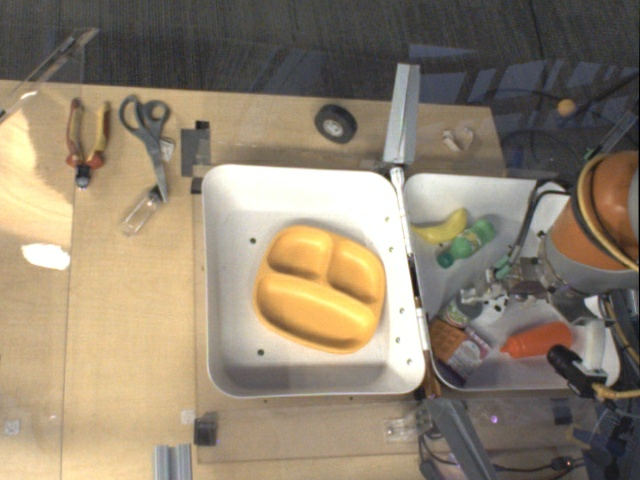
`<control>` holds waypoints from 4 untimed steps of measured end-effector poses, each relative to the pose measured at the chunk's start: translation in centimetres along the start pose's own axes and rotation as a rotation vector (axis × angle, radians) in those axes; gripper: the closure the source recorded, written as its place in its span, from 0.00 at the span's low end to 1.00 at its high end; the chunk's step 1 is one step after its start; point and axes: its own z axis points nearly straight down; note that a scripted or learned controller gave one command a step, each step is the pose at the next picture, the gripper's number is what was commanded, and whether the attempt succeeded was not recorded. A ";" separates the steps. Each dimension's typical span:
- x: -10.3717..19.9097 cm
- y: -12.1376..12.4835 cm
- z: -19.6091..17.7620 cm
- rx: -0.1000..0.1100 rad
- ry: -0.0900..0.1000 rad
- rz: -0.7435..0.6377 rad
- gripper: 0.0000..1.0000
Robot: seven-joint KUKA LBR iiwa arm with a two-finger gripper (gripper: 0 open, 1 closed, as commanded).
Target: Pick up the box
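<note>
Grey metal clutter around the jaws makes it impossible to tell whether they are open or closed; they hang low over the right bin, their tips lost among the things there. The box lies just left of and below them, against that bin's near-left corner, its label partly covered. An orange bottle lies right of the box. A banana and green toy sit farther back. The arm is cut off at the edge.
</note>
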 end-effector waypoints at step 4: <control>13.4 3.1 -5.7 0.042 -0.001 0.308 1.00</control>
